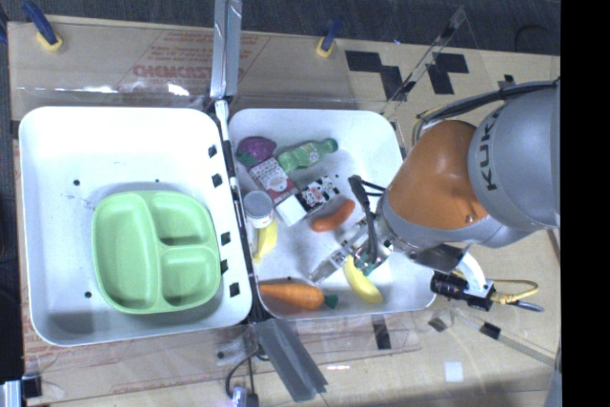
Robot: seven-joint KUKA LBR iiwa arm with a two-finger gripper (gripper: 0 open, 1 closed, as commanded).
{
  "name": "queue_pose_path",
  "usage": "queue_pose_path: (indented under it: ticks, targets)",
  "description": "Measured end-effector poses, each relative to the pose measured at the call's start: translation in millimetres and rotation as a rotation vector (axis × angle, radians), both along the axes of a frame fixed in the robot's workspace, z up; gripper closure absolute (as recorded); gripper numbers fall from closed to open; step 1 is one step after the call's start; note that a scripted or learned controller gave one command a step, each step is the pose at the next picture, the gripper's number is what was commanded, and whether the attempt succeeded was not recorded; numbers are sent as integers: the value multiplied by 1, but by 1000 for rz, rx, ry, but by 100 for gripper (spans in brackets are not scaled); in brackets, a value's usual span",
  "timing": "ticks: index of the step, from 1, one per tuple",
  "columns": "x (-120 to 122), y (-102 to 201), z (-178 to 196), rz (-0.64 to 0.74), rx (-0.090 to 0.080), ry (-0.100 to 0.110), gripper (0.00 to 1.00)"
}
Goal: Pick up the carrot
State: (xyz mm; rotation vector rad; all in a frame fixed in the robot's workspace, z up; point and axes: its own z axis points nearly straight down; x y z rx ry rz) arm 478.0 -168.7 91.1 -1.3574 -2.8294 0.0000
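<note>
The bench point(114, 62) bears two white bins: left bin point(43, 205); right bin point(376, 133).

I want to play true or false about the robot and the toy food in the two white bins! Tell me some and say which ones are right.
1. The orange carrot with a green end lies in the right white bin. True.
2. The pale green divided tray sits in the right bin. False: it sits in the left white bin.
3. The carrot is between the fingers of the gripper. False: it lies at the bin's near edge, apart from the gripper.
4. A green plastic bottle lies near the far side of the right bin. True.
5. The carrot lies on the green tray. False: it lies on the right bin's floor.
</note>
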Motion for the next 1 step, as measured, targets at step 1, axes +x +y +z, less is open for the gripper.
queue_pose_path:
  ticks: [1]
  targets:
    - [-2, 8, 0, -140, 1, 3, 0]
